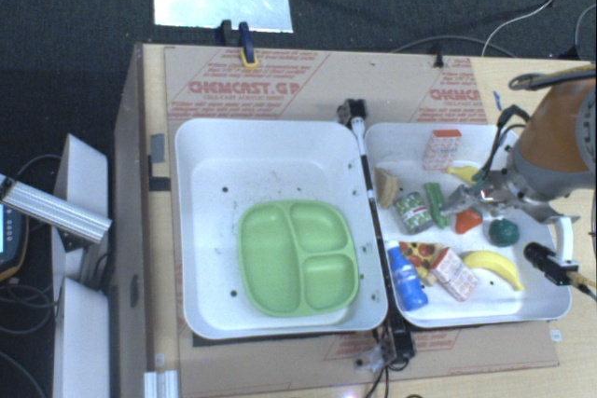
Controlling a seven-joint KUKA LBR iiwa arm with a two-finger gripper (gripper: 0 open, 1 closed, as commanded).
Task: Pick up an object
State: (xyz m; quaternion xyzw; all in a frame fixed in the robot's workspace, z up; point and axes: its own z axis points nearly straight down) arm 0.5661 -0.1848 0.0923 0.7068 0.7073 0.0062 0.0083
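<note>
The gripper (pixel 469 197) is low in the right bin (pixel 410 143), its fingers seemingly a little spread, though the view is too small to be sure; nothing shows between them. Its tip sits just above a red-orange piece (pixel 467 221), with a green stick (pixel 435 203) and a can (pixel 411 212) at left and a dark green ball (pixel 504 231) at right. A banana (pixel 494 267), a small carton (pixel 454 274) and a blue bottle (pixel 407 278) crowd the lower edge. The left bin (pixel 205 200) holds a green divided plate (pixel 298 256) with open room above it. The desk (pixel 308 79) reads "CHEMCAST GP".
</note>
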